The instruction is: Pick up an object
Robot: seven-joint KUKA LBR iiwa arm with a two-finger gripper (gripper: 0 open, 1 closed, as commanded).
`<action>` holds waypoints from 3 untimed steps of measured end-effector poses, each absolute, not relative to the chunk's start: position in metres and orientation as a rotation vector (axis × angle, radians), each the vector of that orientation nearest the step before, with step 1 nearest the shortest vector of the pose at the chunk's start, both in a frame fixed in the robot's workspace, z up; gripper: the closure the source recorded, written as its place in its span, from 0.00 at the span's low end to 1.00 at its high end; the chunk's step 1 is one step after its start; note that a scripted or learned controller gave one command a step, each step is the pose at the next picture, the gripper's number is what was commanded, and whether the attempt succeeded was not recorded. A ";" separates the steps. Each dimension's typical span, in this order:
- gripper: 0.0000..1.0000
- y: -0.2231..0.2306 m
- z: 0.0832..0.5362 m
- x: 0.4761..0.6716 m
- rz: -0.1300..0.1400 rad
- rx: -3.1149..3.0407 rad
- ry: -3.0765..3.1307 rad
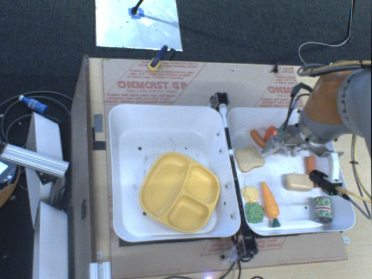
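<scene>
While the gripper is hanging low in the right bin, a tan bread slice is lying just beside it, near two orange sausages. I cannot tell its state. It should be going straight down over one thing, keeping away from the bin wall.

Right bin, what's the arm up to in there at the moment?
The arm's gripper is low over the right bin, near the bin's upper middle, beside the slice of bread and the small orange-red pieces. I can't make out anything between its fingers. The carrot, broccoli, can and tan block lie loose in that bin. The yellow divided plate sits alone in the left bin.
</scene>
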State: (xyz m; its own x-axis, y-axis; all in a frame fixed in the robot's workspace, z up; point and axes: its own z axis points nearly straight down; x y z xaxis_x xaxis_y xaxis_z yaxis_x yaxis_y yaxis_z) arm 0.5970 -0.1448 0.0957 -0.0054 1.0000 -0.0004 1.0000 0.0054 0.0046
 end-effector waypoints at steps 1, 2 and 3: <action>0.00 -0.114 0.089 0.640 0.011 2.210 2.220; 1.00 -0.114 0.101 0.640 0.012 2.207 2.223; 1.00 -0.047 0.186 0.610 0.007 2.213 2.226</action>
